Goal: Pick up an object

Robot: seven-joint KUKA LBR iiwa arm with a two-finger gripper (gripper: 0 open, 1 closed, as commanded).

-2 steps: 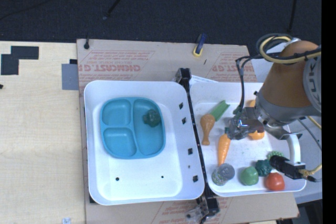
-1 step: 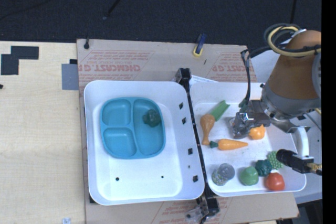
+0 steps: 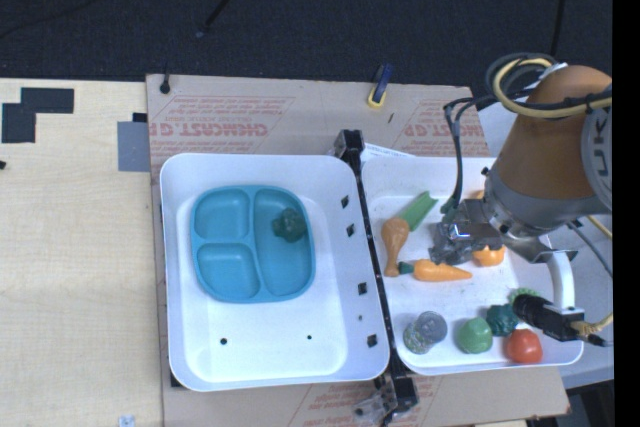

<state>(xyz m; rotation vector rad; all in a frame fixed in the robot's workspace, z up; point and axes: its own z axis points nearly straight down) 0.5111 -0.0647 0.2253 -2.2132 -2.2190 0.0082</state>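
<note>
Tool (image 3: 452, 242) hovers just above carrot (image 3: 434, 269) (right bin (image 3: 400, 185)).

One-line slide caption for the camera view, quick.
Gripper low in the right bin over a toy carrot; blue divided tray sits in the left bin.

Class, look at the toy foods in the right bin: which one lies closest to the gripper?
The orange carrot, lying just below the gripper; the green ball and red tomato sit farther away, along the bin's near edge.
</note>
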